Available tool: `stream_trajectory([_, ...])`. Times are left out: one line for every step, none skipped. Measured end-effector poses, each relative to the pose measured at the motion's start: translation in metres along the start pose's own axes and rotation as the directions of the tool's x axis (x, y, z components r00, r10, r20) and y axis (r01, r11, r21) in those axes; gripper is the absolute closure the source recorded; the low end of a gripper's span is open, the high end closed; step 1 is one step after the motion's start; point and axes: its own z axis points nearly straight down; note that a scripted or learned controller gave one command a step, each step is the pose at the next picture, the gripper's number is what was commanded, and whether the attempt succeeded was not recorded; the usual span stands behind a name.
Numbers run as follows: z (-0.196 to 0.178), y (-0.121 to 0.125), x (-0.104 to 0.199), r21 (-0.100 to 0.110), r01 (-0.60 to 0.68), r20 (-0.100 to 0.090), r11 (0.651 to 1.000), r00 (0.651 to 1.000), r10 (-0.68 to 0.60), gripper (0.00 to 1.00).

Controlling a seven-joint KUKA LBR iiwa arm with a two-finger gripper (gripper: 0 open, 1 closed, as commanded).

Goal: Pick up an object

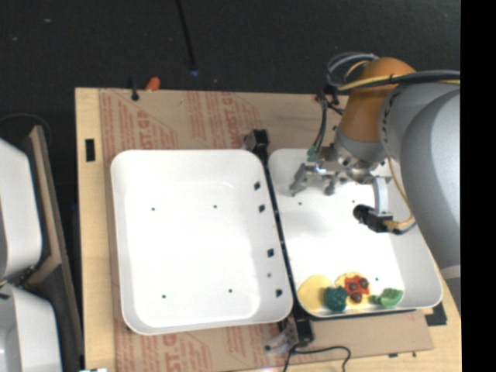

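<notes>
Four small objects point(353, 291) lie in a left-right row, well below pincer point(314, 182).

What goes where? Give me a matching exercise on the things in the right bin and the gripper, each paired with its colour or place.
Things:
1. yellow disc
2. teal object
3. light green object
4. gripper

Descriptions:
A. nearest the right bin's right edge, at its near rim
B. over the far end of the right bin
C. pale, round, leftmost in the cluster
D. dark blue-green, between the disc and the red piece

Pairs: 1-C, 2-D, 3-A, 4-B
</notes>
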Motion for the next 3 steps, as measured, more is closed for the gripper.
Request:
stream_trajectory([-0.04,-0.034,0.025,-0.016,0.001,0.002,1.0,1.0,-0.001,0.0])
stream_trajectory([-0.007,0.018,0.008,-0.011,0.001,0.002,1.0,1.0,-0.001,0.0])
stream_trajectory([-0.008,-0.044,0.011,-0.012,0.0,0.001,1.0,1.0,0.0,0.0])
